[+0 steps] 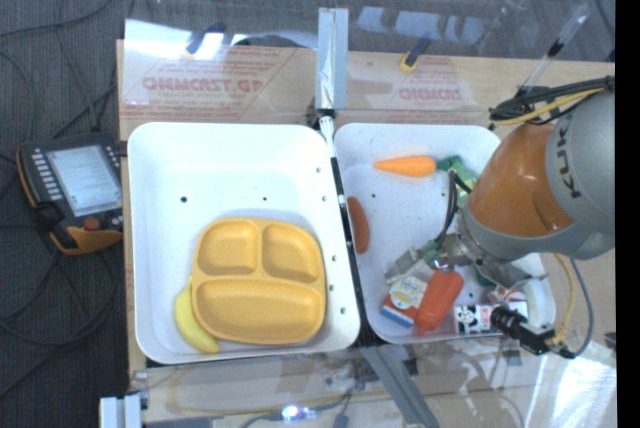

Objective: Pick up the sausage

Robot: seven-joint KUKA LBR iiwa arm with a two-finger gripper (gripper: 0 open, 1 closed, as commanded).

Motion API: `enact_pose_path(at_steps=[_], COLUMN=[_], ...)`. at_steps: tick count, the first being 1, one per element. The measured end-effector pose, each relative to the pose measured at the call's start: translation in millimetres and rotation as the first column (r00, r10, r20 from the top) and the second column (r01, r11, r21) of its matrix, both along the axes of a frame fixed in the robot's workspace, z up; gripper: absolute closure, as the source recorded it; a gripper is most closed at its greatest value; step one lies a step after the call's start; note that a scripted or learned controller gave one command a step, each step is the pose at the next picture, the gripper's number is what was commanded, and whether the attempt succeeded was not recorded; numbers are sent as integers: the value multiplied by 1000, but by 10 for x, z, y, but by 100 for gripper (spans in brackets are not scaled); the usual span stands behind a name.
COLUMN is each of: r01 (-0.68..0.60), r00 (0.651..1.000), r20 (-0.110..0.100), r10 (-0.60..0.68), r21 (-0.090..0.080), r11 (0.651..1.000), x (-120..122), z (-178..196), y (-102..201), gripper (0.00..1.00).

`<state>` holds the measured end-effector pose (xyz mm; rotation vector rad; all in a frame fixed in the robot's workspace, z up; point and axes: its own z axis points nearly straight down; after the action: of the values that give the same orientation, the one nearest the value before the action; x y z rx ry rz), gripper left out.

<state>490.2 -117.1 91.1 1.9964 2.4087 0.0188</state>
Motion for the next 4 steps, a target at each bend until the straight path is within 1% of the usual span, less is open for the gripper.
enact_pose_path(at_steps=[1,2,3,4], r01=[-253,253,200,-133], r00=[967,967,980,991], r20=[-17,-4,1,-2], r10=[253,-253,-200,133], r21=[-1,23,-3,-5], r11=[968,967,980,991], x=[-61,50,-8,-11], z=[106,38,-2,-2], y=[-521,-553,190,-536], gripper=[0,0,0,0])
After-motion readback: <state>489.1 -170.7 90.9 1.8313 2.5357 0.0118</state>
